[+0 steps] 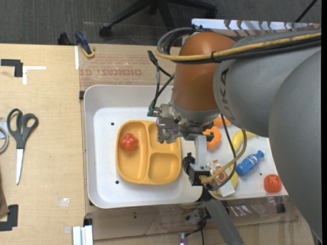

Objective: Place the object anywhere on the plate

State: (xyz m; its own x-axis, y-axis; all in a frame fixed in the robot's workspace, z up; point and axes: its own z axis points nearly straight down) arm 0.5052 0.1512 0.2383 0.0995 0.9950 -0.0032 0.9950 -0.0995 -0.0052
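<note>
Red, rounded object point(129, 142) resting in yellow, divided plastic plate point(149, 173); gripper point(166, 131) hovering beside (finger state indiscernible), risking knock-out.

Even bright overhead light, soft shadows inside the white bin point(97, 152), mild glare on it, arm point(276, 91) slightly blurred up close.

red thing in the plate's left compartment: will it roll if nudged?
Probably. The red toy fruit looks rounded and glossy, so it may roll or slip. The yellow plate has raised rims and dividers, which should stop it. It seems small, so likely light.
</note>
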